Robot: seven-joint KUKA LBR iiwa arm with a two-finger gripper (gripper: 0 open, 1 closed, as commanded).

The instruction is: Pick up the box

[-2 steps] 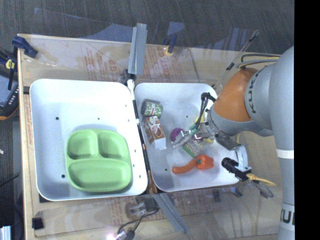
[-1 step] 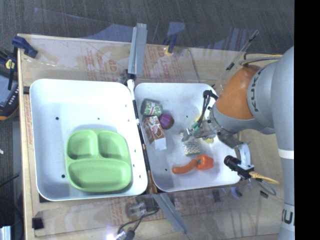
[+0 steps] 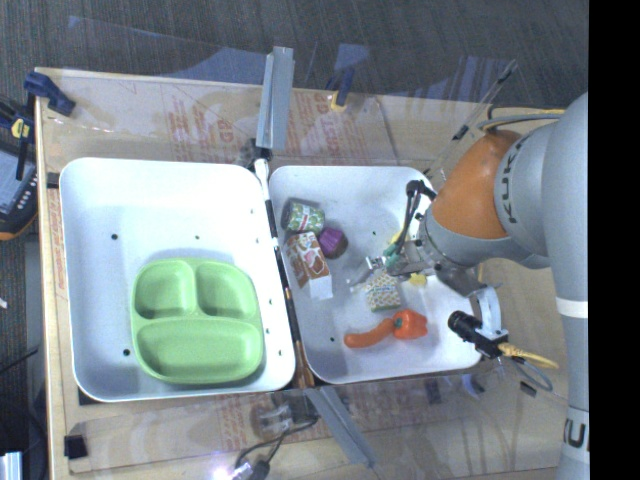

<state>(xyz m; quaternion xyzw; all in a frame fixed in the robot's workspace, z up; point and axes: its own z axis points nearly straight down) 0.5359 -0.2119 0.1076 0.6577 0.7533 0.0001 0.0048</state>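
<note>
The box (image 3: 310, 263), a small brown, red and white carton, lies lengthwise near the left wall of the right bin (image 3: 345, 368). My gripper (image 3: 384, 265) is low in the middle of that bin, a short way to the right of the box and apart from it. It hangs directly over a small speckled packet (image 3: 383, 291). The grey arm with its orange band (image 3: 478, 203) reaches in from the right and hides part of the bin's right side.
A green-and-white can (image 3: 303, 215) and a purple item (image 3: 333, 241) lie just behind the box. An orange carrot-like toy (image 3: 386, 330) lies near the bin's front. The left bin (image 3: 100, 198) holds a green divided tray (image 3: 197, 320).
</note>
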